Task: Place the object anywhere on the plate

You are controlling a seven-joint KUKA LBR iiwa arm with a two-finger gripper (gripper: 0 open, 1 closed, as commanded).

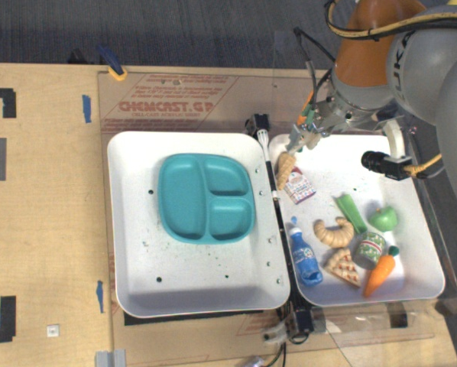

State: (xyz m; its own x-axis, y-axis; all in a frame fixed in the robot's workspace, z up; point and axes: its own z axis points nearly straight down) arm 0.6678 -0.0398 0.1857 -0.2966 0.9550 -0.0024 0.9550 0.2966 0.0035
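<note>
Well below the gripper point(303, 134) in the right bin point(423, 228) lie a blue bottle point(304, 254), croissant point(333, 231), pizza slice point(343, 266) and carrot point(379, 274).

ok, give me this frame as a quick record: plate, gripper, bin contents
plate: teal divided plate, in the left bin, nothing on it
gripper: gripper over the right bin's upper left corner
below gripper: tan bread-like item, contact unclear
right bin items: blue bottle, croissant, pizza slice, carrot, green can, small packet
</note>
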